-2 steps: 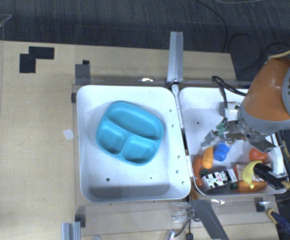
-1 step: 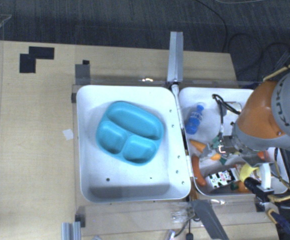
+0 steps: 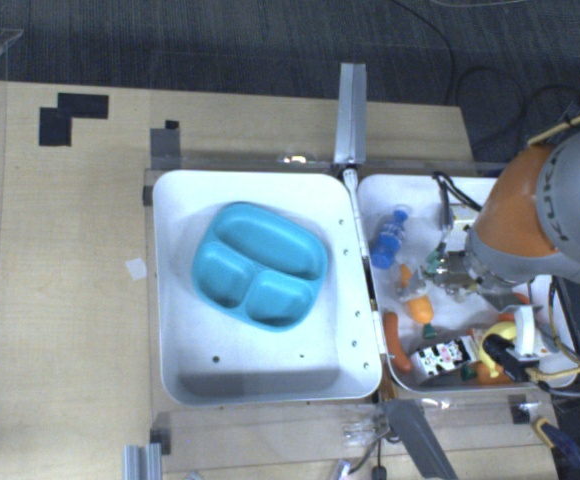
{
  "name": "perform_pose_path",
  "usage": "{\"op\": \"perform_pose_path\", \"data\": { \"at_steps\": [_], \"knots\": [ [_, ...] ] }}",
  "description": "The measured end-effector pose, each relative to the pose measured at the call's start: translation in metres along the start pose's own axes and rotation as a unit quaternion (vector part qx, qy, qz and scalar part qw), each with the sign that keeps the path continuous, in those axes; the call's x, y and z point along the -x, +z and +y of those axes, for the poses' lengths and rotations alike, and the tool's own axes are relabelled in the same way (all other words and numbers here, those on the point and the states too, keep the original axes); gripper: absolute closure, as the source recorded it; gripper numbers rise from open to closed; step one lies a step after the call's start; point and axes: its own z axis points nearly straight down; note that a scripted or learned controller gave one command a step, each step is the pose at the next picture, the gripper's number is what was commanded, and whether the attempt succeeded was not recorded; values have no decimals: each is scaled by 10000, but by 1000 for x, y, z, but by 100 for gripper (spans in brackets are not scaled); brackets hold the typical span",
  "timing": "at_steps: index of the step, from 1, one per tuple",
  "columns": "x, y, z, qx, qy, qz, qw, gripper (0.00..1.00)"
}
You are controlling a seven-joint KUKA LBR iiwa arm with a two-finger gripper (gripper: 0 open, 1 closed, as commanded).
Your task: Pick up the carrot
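Claw (image 3: 440, 273) hovering over crowded right bin (image 3: 410, 193)

Tapered orange carrot (image 3: 419, 309) is lying just beside it; finger opening cannot be told. Smooth blue tray (image 3: 260, 263) is occupying left bin (image 3: 185, 268).

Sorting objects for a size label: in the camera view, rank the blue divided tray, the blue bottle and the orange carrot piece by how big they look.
1. blue divided tray, by far the largest
2. blue bottle
3. carrot piece, slightly smaller, partly under the arm, so unsure
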Motion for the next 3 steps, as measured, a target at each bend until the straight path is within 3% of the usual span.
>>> {"op": "perform_pose_path", "data": {
  "at_steps": [1,2,3],
  "knots": [
    [-2,-12,3,45,-44,-4,10000,100],
    [-71,-118,-12,-24,685,-5,9976,100],
    [-43,-177,15,-24,205,-9,9998,100]
  ]
}}
